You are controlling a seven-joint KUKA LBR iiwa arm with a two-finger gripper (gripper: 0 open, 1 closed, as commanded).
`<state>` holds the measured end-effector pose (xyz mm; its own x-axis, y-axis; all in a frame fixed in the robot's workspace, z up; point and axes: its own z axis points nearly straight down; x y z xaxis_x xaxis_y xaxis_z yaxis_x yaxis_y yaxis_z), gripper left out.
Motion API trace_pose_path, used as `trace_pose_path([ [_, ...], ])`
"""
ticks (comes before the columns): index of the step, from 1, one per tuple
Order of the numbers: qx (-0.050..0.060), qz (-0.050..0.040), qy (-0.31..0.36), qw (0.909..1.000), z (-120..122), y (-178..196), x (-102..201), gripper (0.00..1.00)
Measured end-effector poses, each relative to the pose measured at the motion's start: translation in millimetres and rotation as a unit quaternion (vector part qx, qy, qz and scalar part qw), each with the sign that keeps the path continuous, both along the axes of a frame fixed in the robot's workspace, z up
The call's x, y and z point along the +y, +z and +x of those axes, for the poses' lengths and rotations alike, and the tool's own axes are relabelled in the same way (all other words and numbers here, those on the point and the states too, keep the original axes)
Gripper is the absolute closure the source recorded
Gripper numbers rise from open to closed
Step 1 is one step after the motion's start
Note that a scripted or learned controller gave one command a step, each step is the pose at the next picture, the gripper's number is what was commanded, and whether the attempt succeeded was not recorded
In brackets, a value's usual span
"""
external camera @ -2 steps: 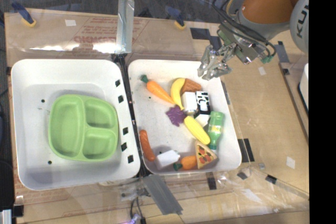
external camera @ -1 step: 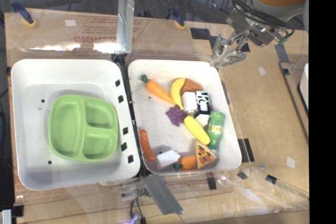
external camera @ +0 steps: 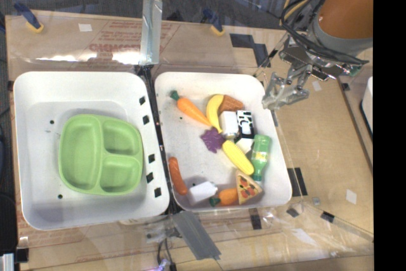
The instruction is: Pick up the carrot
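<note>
The carrot (external camera: 189, 109), orange with a green top, lies in the upper left part of the right bin (external camera: 166, 136), slanting down to the right. A second, shorter carrot (external camera: 226, 197) rests near the bin's front wall beside a pizza slice. My gripper (external camera: 282, 94) hangs over the bin's upper right corner, well to the right of the long carrot, with nothing between its fingers. Its fingers stand slightly apart and look open.
The right bin also holds a banana (external camera: 214, 112), a purple grape bunch (external camera: 212, 139), a yellow corn-like piece (external camera: 238, 157), a green bottle (external camera: 260, 154), a sausage (external camera: 176, 176) and small boxes. A green divided plate (external camera: 100, 153) sits in the left bin.
</note>
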<state>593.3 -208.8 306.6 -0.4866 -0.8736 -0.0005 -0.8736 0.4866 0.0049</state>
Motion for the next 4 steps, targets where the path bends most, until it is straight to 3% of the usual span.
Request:
trace_pose_path([
  [1,0.000,0.0004,0.067,0.9978,-59.1,1.6,-0.5,1.00],
  [2,-0.002,0.0007,0.213,0.9770,-6.7,32.7,-0.9,1.00],
  [3,0.000,0.0029,0.366,0.9305,-34.7,1.5,0.2,1.00],
  [4,-0.001,0.0037,0.542,0.8404,-116.8,-1.8,12.9,1.00],
])
